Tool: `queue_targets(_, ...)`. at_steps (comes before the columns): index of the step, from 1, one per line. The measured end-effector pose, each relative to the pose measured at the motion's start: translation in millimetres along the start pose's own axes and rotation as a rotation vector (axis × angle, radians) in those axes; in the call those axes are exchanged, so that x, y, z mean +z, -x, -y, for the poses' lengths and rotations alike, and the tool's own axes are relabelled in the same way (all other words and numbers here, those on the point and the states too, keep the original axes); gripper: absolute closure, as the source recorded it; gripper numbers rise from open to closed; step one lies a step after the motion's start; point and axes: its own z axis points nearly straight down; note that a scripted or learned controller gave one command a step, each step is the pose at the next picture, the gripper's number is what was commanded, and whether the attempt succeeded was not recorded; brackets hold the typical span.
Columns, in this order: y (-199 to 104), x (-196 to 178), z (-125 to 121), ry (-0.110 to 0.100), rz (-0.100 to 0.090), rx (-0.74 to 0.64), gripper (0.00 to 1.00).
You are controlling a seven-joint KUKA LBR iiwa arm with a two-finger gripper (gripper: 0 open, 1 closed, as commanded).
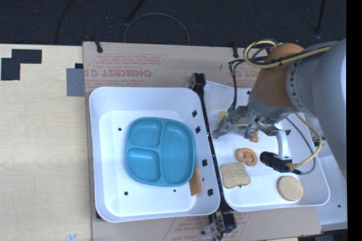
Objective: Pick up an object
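In the right bin [319, 196] lie a small brown pretzel [246, 156], a square tan cracker [235, 175] and a round pale biscuit [290, 188]. My gripper [231, 124] hangs low over the bin's upper left part, just above and left of the pretzel, close to the divider between the bins. A small orange piece [254, 136] shows right beside the gripper's metal parts. Nothing can be seen held in the gripper.
The left bin [107, 200] holds a blue three-compartment plate [160, 151]. A thin brown stick [195, 182] leans at that bin's right wall. The grey arm [317, 87] covers the right bin's upper right.
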Motion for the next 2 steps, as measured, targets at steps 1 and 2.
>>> queue_targets(1, 1.4, -11.9, -0.2, 0.001, 0.000, 0.005, 1.00)
queue_targets(2, 1.2, -54.3, -1.0, 0.007, 0.001, 0.004, 1.00)
